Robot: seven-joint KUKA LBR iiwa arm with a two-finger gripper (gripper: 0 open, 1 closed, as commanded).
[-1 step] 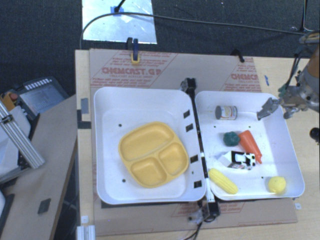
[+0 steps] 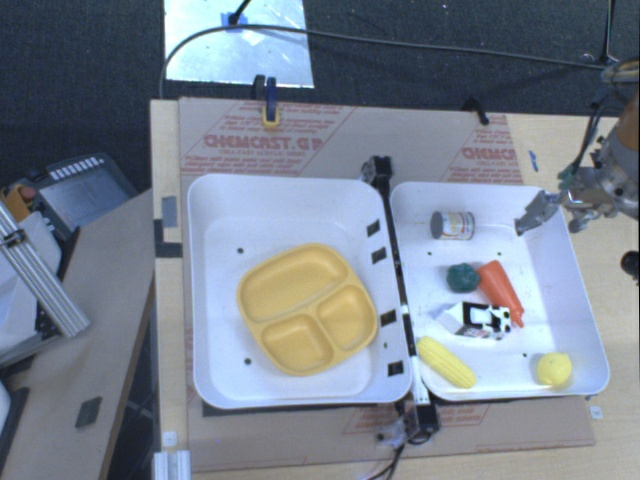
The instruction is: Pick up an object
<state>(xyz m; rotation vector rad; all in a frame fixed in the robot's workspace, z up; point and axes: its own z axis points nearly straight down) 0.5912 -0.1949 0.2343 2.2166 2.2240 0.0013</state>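
The right bin [image 2: 580, 268] holds several small objects. A small can [image 2: 452, 225] lies on its side near the back. A green lump [image 2: 462, 277] touches an orange carrot [image 2: 499, 285] in the middle. Just in front of them is a black-and-white toy [image 2: 483, 319]. A yellow corn cob [image 2: 446, 361] and a yellow lemon [image 2: 554, 369] lie along the front. My gripper [image 2: 550, 223] hangs over the bin's back right corner, to the right of the can. It is open, with nothing between its fingers.
The left bin [image 2: 215, 218] holds a yellow divided plate [image 2: 305, 308]. A black divider [image 2: 392, 268] runs between the bins. Cardboard [image 2: 340, 138] lies under both. A clamp [image 2: 268, 103] sits at the back and cables cross behind the bench.
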